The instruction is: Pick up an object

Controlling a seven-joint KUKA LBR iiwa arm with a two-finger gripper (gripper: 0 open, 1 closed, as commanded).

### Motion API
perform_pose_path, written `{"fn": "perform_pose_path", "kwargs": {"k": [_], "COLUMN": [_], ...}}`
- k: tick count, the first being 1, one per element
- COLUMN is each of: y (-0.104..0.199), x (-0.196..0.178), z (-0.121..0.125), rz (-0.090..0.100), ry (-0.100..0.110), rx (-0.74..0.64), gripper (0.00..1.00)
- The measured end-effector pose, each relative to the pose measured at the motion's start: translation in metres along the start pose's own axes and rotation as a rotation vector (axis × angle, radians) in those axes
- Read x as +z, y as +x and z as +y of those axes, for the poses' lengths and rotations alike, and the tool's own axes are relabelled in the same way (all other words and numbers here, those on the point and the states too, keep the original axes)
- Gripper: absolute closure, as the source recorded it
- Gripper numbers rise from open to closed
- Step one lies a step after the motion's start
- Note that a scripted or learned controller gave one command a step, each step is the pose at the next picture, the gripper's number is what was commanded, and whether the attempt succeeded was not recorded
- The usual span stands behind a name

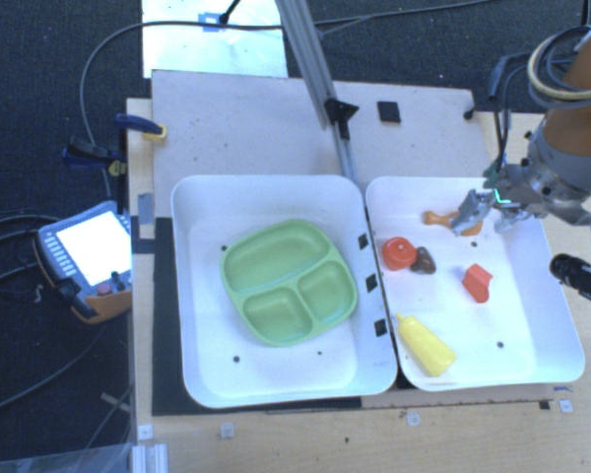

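No brand, label or writing can be read on anything here. Two white bins sit side by side on the tabletop (236, 116). The left bin (202, 294) holds one thing, a green tray (289, 281) with three compartments, lying tilted near the bin's middle. The right bin (542, 348) holds five small things: an orange piece (435, 218) at the far side, a round red-orange cap (399, 252) near the left wall, a brown lump (426, 260) touching the cap on its right, a red block (478, 283) nearer the middle, and a yellow bottle (426, 344) lying on its side in the near left corner. The arm (576, 116) reaches in from the right, and its claw (482, 213) hangs over the far part of the right bin, just right of the orange piece. Its grey tips stand a little apart, and nothing can be seen between them; whether one tip touches the orange piece is too small to tell. One handheld screen (87, 254) lies on the floor, left of the tabletop.
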State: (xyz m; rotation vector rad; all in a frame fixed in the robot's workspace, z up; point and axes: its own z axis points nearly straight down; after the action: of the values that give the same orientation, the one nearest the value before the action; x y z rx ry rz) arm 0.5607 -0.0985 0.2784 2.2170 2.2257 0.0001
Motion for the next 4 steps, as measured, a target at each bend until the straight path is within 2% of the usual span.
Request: {"fn": "perform_pose_path", "kwargs": {"k": [1,3,4], "y": [0.0,0.01,0.002], "x": [-0.001,0.096,0.142], "z": [0.0,0.005,0.007], "rz": [0.0,0.0,0.0], "ry": [-0.002,0.002,0.003], "rx": [0.0,0.003,0.004], "gripper": [0.0,0.0,0.0]}}
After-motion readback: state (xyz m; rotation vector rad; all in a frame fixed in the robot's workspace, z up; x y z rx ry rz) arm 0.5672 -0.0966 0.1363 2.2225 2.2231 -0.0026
